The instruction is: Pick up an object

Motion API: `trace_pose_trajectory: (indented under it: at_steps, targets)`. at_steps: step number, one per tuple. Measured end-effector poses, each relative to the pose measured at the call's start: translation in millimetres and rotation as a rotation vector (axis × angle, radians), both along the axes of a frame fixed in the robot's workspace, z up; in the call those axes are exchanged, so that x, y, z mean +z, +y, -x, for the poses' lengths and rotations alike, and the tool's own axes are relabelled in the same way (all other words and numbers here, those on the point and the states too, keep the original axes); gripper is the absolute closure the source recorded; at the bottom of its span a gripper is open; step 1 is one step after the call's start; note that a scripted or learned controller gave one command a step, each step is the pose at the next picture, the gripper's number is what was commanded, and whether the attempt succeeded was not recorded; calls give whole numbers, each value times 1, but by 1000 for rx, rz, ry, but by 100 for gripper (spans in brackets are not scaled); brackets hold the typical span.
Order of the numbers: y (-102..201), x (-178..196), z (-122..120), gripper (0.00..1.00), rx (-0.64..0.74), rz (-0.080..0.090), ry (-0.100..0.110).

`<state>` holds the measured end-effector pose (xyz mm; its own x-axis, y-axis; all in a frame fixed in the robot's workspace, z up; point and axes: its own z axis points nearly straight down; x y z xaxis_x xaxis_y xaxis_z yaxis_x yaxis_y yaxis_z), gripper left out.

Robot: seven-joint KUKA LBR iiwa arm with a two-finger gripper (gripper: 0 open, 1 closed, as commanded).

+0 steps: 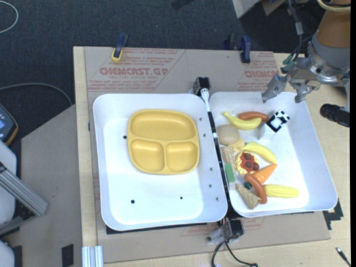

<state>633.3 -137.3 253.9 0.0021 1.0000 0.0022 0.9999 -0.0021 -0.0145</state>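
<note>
The right bin [314, 149] holds several toy foods: a banana [243, 122] with a red sausage [253, 115] behind it, a black-and-white die [277, 120], a beige bun [227, 133], a second banana [260, 151], a pizza slice [246, 161], a carrot [262, 174] and a yellow corn cob [282, 191]. My gripper [286, 95] hangs above the bin's far edge, open, its two grey fingers spread with nothing between them. It is just behind the die and apart from it.
The left bin [111, 166] holds a yellow divided plate [164, 141]. A green stick [230, 171] lies along the right bin's left wall. Clamps [245, 49] sit on the board's far edge. The grey arm with its orange band [334, 29] comes in from the upper right.
</note>
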Motion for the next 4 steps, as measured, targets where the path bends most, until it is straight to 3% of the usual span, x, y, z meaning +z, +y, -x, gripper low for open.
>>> trace_pose_trajectory:
  at_steps: [1,3,4]
  targets:
    - [0,8,-2,0,2,2,-14]
    - [9,-106,-9,0,2,1,-6]
    - [6,-144,-20,0,4,4,-28]
